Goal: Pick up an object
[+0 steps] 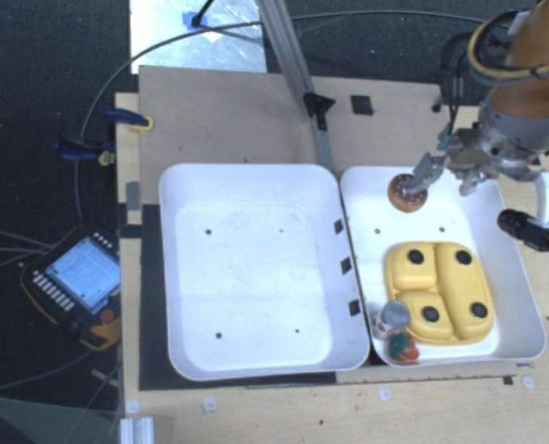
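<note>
right bin (pixel 510 248): yellow tray (pixel 439 291), small toy (pixel 396 333) | end effector (pixel 424 179) gripping donut (pixel 406 193)

One fixed overhead camera, slanted down on both bins (pixel 255 178).

Glossy yellow plastic toy (pixel 440 291); smooth white plastic bins (pixel 246 340); matt cardboard bench (pixel 228 118)

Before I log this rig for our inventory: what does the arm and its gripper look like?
The arm is a bulky, rounded grey body with an orange band above the wrist and dark cabling on its left side. It narrows to a metallic grey wrist carrying a small two-finger gripper with slim grey fingers. No markings are legible.
</note>
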Controlling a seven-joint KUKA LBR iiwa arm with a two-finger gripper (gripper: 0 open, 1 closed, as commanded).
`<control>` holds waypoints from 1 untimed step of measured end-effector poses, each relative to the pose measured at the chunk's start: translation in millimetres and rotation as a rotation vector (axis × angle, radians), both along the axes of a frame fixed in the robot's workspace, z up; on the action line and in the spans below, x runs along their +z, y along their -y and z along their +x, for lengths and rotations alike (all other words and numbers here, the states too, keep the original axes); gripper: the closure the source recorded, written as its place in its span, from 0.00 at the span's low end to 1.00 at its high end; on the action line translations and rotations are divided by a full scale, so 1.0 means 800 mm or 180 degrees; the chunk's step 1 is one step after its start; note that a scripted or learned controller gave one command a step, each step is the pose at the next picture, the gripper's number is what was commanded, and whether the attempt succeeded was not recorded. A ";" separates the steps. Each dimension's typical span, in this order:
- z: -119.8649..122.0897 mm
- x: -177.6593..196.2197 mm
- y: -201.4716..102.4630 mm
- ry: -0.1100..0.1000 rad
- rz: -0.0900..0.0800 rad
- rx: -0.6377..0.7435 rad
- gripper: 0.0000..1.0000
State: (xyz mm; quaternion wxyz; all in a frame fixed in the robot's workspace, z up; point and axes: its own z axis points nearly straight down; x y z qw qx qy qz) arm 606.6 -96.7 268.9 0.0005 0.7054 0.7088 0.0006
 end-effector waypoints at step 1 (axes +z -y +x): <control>-0.002 -0.075 -0.008 -0.0012 -0.0001 -0.0006 0.00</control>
